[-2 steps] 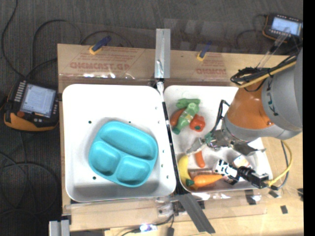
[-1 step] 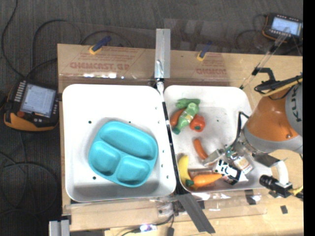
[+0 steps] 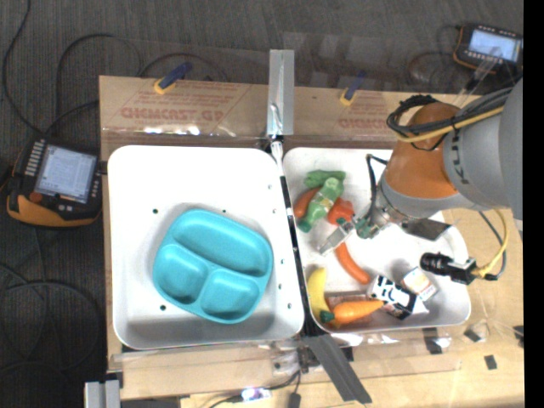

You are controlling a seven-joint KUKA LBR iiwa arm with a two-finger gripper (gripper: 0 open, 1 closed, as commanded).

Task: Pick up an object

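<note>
The arm [image 3: 459,155], grey with an orange band, reaches in from three o'clock and bends down over the right bin [image 3: 455,313]. Its gripper [image 3: 367,225] sits low near the middle of that bin, at about nine o'clock from the orange wrist. Whether it is released or clenched cannot be told from this angle, and nothing is seen held in it.

The toys crowd the left and lower parts of the right bin. A green vegetable [image 3: 323,181] lies at about eleven o'clock from the gripper, with a small orange-red piece [image 3: 340,211] just beside the gripper at nine o'clock. An orange carrot [image 3: 351,264] lies at about seven o'clock from the gripper, close to it but apart. A yellow banana [image 3: 316,289] rests along the bin's left wall at seven o'clock, and a second carrot [image 3: 357,311] lies at six o'clock near the front wall, touching a black-and-white box [image 3: 393,296]. A white block [image 3: 421,283] sits just at that box's three o'clock.

The left bin [image 3: 136,177] holds a blue divided tray [image 3: 212,263], tilted, near its middle.
</note>
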